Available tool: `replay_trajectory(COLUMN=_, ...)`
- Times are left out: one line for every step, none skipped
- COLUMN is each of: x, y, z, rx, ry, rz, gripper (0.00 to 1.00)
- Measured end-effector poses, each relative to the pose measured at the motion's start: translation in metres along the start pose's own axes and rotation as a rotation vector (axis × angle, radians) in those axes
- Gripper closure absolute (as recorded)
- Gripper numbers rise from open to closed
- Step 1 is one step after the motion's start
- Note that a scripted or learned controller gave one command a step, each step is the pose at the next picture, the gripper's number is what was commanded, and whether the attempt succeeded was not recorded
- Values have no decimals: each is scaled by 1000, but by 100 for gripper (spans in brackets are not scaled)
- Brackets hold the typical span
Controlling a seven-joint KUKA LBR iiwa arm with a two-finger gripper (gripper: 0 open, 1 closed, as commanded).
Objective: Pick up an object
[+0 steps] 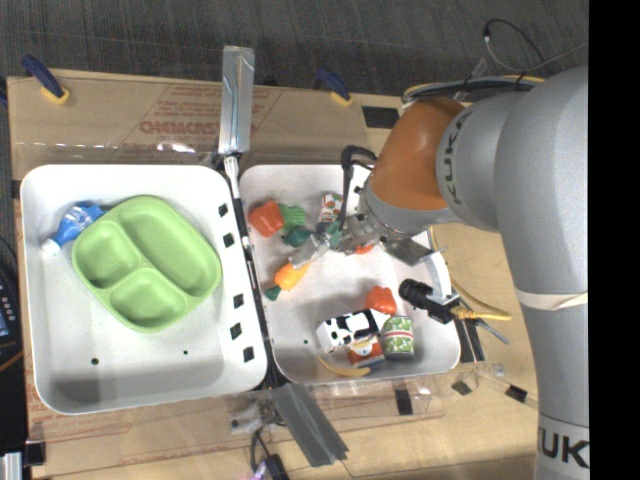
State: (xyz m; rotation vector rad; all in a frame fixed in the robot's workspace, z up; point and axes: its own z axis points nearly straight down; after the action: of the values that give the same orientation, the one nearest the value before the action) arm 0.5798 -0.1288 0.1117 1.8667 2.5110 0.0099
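Hand [343,232] is low in the right bin [310,313], toward its far edge, at the middle of a tight cluster. Cannot tell if it is wide or narrow, the wrist blocks it. Nothing seen held.

No set target. Closest candidates: green piece [296,234] just left of the hand, small labelled can [330,206] just beyond it by the far edge, orange-red piece [265,218] at the far-left corner. Carrot-shaped piece [288,276] sits a bit nearer along the left edge. Red piece [381,299], cow-patterned toy [348,330] and green-white can [399,338] are bunched at the near edge, well apart from the hand.

Left bin [130,373] has a green divided plate [145,260] over a blue item [72,220], not in play.

Risks, as judgement:
- things by the hand touch or nearly touch, so a close could catch two or wedge between them and get none
- small rounded pieces likely to squirt sideways if pinched off-centre
- labelled can is close to the far wall, so the hand could clip the wall
- any push could scatter the cluster toward the left edge
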Motion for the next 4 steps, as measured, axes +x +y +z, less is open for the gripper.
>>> replay_trajectory(x=32, y=-6, z=9, rx=-10, ry=-8, rz=-261, gripper=0)
replay_trajectory(x=17, y=52, z=19, rx=10, ry=7, rz=-347, gripper=0)
replay_trajectory(x=26, y=-52, z=19, rx=11, ry=10, rz=-515, gripper=0)
replay_trajectory(x=34, y=-95, z=-44, rx=12, ry=9, rz=-353, gripper=0)
